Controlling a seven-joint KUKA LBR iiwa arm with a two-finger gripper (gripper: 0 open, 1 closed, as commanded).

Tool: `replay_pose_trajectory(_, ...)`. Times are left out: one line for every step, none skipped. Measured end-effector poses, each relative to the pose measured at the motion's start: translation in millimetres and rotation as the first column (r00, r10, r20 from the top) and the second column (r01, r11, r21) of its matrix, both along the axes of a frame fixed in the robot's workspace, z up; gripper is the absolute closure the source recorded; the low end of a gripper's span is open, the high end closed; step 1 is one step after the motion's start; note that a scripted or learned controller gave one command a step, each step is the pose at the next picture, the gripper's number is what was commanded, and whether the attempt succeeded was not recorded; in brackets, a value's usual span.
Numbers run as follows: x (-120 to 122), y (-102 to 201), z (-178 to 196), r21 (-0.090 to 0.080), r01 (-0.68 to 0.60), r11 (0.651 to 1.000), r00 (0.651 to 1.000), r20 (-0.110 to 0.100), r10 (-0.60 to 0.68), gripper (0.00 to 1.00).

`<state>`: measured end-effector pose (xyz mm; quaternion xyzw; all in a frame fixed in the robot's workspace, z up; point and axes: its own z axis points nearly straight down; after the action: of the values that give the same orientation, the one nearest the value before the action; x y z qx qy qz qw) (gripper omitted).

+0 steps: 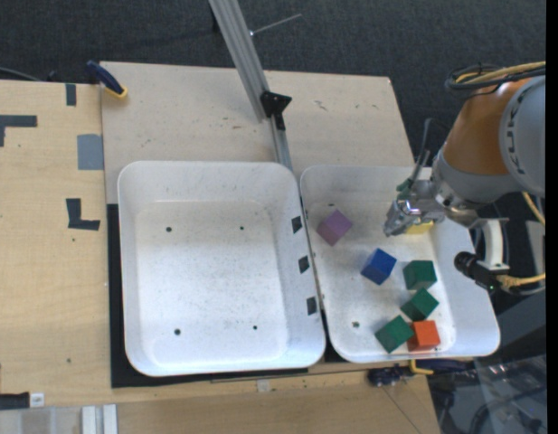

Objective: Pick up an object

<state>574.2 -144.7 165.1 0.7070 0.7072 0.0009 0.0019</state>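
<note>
Yellow shows just under the claw (403,217), low at the right bin's (468,328) two o'clock; whether it grips that block (421,228) I cannot tell. Nothing looks lifted yet. Purple block (333,227) lies at nine o'clock of it.

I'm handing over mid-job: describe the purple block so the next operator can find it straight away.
Look at the right-hand shallow white bin, the one holding all the blocks. The small purple cube lies in its upper-left part, near the wall shared with the left-hand white bin, to the left of the gripper. It is the only purple block and sits apart from the blue cube and the green and orange ones lower right.
</note>
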Motion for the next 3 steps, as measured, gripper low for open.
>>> replay_pose_trajectory(9, 3, 60, 0.0, -0.002, 1.0, 1.0, 0.002, 0.002, 1.0)
replay_pose_trajectory(10, 4, 93, 0.001, -0.002, 1.0, 1.0, -0.001, 0.002, 1.0)
replay_pose_trajectory(20, 54, 79, 0.003, -0.005, 1.0, 1.0, -0.006, 0.005, 1.0)
